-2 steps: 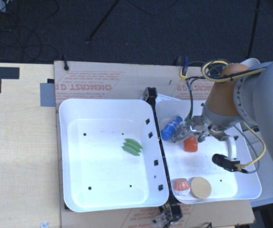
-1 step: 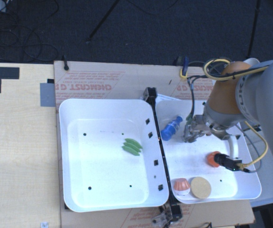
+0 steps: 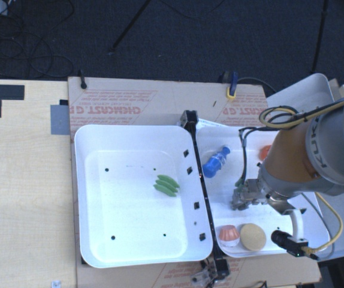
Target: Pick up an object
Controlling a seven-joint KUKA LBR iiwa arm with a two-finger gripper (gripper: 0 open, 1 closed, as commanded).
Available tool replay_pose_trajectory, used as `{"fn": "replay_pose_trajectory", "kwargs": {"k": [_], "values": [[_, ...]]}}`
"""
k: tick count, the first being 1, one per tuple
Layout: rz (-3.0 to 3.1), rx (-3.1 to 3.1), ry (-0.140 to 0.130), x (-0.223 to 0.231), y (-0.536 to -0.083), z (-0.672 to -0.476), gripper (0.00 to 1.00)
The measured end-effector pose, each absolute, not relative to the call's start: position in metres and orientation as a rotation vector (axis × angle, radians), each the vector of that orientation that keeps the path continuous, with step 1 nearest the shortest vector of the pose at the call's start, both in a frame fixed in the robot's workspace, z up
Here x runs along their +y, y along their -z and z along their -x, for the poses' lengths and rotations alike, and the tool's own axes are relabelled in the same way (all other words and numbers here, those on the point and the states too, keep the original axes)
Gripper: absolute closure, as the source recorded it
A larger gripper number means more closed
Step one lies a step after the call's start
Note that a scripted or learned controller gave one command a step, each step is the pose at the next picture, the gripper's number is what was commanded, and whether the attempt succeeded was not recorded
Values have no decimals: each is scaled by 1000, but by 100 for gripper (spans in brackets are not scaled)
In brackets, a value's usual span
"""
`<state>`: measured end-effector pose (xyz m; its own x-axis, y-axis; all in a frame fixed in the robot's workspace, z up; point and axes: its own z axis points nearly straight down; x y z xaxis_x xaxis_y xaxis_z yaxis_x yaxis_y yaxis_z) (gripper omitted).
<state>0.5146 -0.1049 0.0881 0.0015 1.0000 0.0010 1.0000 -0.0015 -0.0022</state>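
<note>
Bottle point(image 3: 215, 161) lies beside gripper point(image 3: 240, 199).

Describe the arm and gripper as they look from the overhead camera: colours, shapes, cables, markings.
The arm is a thick grey cylinder with raised lettering, ending in a broad orange band above the wrist. Yellow and black cables loop over it. The gripper is a small dark metal assembly, reached by a thin black cable.

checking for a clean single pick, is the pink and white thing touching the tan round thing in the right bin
Cannot tell. In the camera view the pink and white object and the tan round object sit side by side with no clear gap or contact.
</note>
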Motion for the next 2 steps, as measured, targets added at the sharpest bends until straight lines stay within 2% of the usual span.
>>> {"fn": "replay_pose_trajectory", "kwargs": {"k": [1, 2], "values": [[2225, -2226, 4, -128, -145, -568, 100], [2224, -2217, -3, -93, -86, -514, 100]]}}
